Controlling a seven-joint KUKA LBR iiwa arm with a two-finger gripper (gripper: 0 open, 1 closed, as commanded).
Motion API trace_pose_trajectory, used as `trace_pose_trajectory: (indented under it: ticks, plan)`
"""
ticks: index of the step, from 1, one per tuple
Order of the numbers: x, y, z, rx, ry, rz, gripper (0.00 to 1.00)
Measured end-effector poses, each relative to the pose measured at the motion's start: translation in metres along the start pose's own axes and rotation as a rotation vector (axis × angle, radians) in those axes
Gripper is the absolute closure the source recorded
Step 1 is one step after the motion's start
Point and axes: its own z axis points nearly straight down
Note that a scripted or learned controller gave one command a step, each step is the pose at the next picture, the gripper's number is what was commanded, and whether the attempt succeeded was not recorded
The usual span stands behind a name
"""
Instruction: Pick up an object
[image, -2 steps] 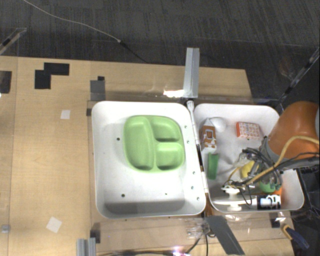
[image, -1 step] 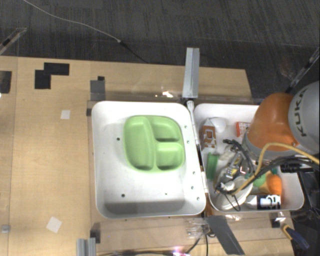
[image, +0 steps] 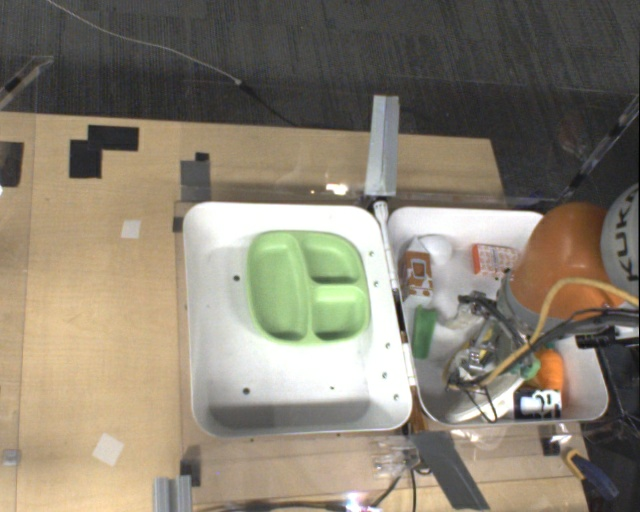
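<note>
The right bin (image: 437, 408) holds several loose objects. A white bottle with a brown label (image: 417, 272) lies at its far left, and a small green piece (image: 424, 332) sits just below it. A red-and-white packet (image: 492, 260) lies near the bin's back wall. An orange object (image: 550, 370) and a black-and-white item (image: 538, 404) are at the front right. My gripper (image: 472, 368) is down low inside this bin, among cables, right of the green piece and left of the orange object. A pale grey item (image: 480, 400) lies just under it.
The left bin (image: 215, 330) holds a green divided tray (image: 305, 285). The arm's orange band (image: 562, 255) and yellow and black cables (image: 560, 300) hang over the right bin's back right. A metal post (image: 383, 150) stands behind the wall between the bins.
</note>
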Motion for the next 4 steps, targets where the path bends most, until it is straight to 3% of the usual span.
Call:
trace_pose_trajectory:
  ticks: [1, 2, 3, 4]
  plan:
    - [0.003, 0.001, -0.001, 0.004, -0.002, 0.088, 0.00]
    - [-0.004, -0.006, 0.003, 0.001, 0.018, 0.088, 0.00]
    - [-0.061, -0.015, 0.007, 0.004, 0.032, 0.030, 0.00]
    - [-0.026, 0.022, 0.005, 0.005, 0.028, 0.167, 0.00]
